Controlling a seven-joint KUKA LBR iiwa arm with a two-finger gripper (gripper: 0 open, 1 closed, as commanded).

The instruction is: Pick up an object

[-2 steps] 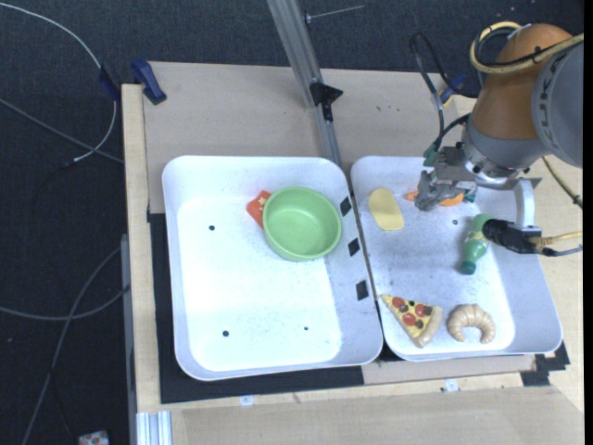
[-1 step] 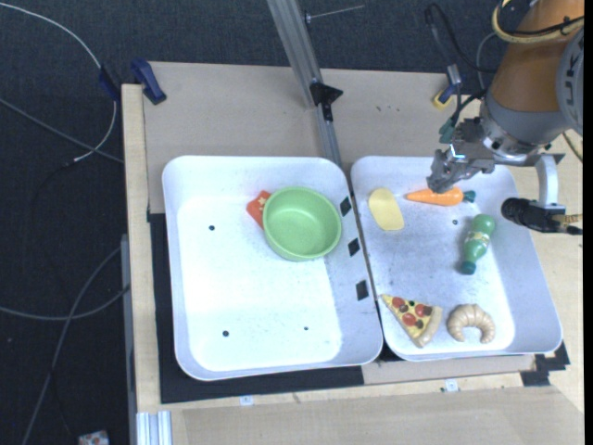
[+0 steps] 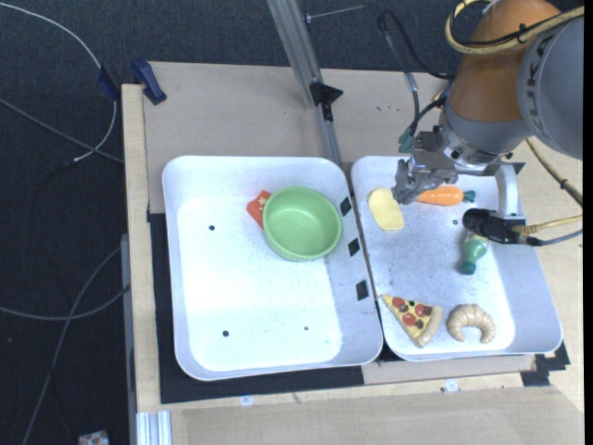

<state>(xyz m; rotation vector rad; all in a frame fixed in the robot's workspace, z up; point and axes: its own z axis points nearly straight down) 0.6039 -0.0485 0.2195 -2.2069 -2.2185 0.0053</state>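
Bins come first: two shallow white plastic bins sit side by side on the pale bench (image 3: 232,100), their inner rims nearly touching along the middle. The left bin (image 3: 199,276) holds a round light-green plastic bowl (image 3: 301,222) near its upper right corner, upright, with a small red-orange piece (image 3: 257,207) tucked against the bowl's left side and partly hidden by it; most of this bin's floor is bare white, toward the front and left. The right bin (image 3: 533,295) holds more: a pale yellow oval toy (image 3: 386,209) near the upper left corner, an orange toy carrot (image 3: 440,196) lying sideways just right of it, a small green toy (image 3: 473,253) toward the right wall, a toy pizza slice (image 3: 411,318) by the front rim, and a tan toy croissant (image 3: 471,324) just beside it. The grey arm's two-finger gripper (image 3: 408,188) hangs low over the upper part of the right bin, between the yellow oval and the carrot, very near both (whether it touches either I cannot tell). How far the jaws stand apart cannot be told from this angle, and nothing is plainly seen between them. Open floor in the right bin lies across its middle, between the upper toys and the front pair.
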